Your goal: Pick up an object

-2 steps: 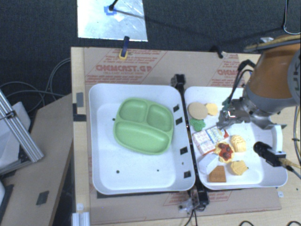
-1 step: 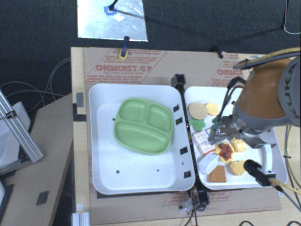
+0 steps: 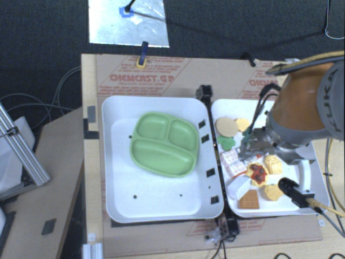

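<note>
- Left bin [image 3: 116, 198]: holds a green divided plate [image 3: 164, 144], three compartments, lying flat, slightly up from the bin's centre.
- Black clips [image 3: 211, 171] run along the seam between the two bins.
- Right bin [image 3: 234, 212]: cluttered with small toy food pieces.
  - Round tan disc [image 3: 226, 126] near the top left corner, a yellow piece [image 3: 243, 124] just beside it.
  - Small green piece [image 3: 226, 143] below the disc, at the left wall.
  - Red-and-white patterned packet [image 3: 232, 162] just below that.
  - Red-topped piece [image 3: 257, 172] mid-bin, touching a yellow block [image 3: 273, 164] on its right.
  - White piece [image 3: 239, 185] and orange wedge [image 3: 249, 199] at the bottom edge, yellow chunk [image 3: 273, 192] to their right.
- Gripper [image 3: 249, 147]: down inside the right bin, over the packet / green piece area. Fingers are dark and blurred against the clutter, can't tell how wide they are or whether anything is between them.
- Arm [image 3: 307, 104]: grey with orange band, comes in from the right, covers the bin's upper right part.
</note>
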